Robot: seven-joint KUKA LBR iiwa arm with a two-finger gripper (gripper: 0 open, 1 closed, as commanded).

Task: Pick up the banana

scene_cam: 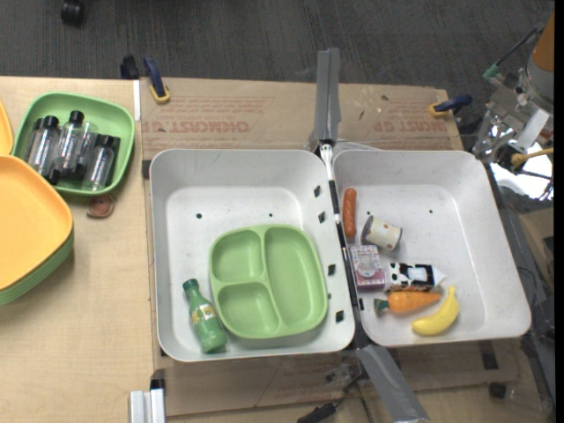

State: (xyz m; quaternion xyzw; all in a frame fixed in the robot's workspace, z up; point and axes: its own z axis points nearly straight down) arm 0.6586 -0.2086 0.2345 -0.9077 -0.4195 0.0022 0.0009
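A yellow banana (pixel 438 316) lies near the front right corner of the right bin (pixel 467 201), its curve opening upward. It touches an orange carrot (pixel 411 301) on its left. My gripper (pixel 509 137) hangs outside the bin's far right corner, well above and behind the banana, with nothing seen in it. The arm's orange band (pixel 546 53) sits at the top right edge.
Also in the right bin lie a black-and-white carton (pixel 412 276), a pink box (pixel 367 267), a white cup (pixel 382 233) and a red sausage (pixel 349 212). The left bin (pixel 176 192) holds a green divided plate (pixel 267 282) and a green bottle (pixel 204 317). Off left stand a green tray of bottles (pixel 75 144) and orange plates (pixel 31 227).
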